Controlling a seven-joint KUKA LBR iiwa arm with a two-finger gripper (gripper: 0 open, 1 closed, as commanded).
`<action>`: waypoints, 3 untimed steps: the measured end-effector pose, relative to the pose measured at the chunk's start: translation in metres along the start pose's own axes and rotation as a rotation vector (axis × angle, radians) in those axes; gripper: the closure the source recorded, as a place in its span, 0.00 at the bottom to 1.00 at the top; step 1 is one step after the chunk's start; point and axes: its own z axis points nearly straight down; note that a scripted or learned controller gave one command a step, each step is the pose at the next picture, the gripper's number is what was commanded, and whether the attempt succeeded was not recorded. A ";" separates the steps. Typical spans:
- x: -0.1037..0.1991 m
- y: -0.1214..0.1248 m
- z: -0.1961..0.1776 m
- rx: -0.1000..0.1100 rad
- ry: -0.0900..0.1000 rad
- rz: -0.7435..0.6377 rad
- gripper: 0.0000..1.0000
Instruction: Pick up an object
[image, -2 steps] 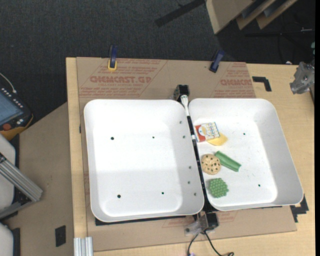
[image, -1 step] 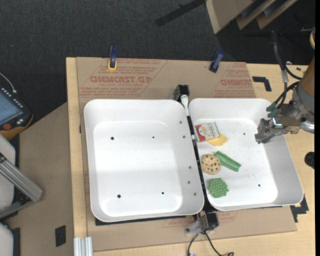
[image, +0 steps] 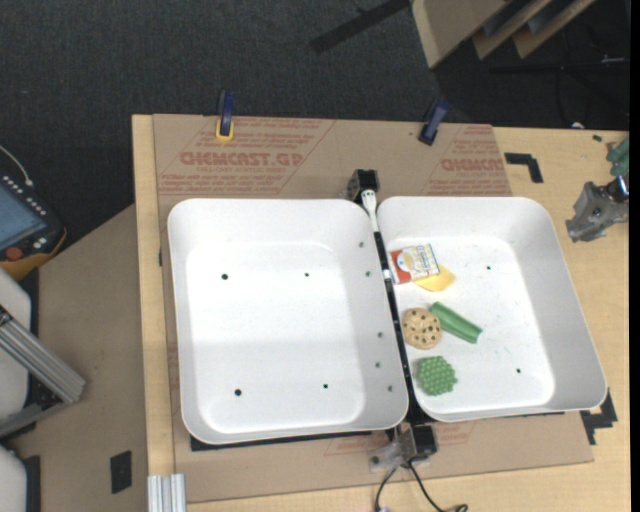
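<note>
The right bin (image: 520, 300) holds several small items along its left side. A red and white packet (image: 414, 263) lies beside a yellow piece (image: 437, 281). Below them a round cookie (image: 421, 327) touches a green stick-shaped piece (image: 457, 324), and a knobbly green round piece (image: 436, 375) lies nearest the front. My gripper (image: 597, 212) shows as a small grey shape at the view's right edge, beyond the right bin's far right corner and well away from every item. Nothing is seen in it.
The left bin (image: 275, 320) sits flush against the right one, with a black divider strip (image: 385, 290) between them. Both rest on a cardboard sheet (image: 300, 150) held by two clamps (image: 225, 118) at the back edge. Cables trail from the front.
</note>
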 end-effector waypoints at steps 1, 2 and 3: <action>0.073 -0.002 0.080 0.027 0.005 -0.006 1.00; 0.147 0.001 0.003 0.007 0.006 -0.008 1.00; 0.188 0.001 -0.020 0.012 0.005 -0.003 1.00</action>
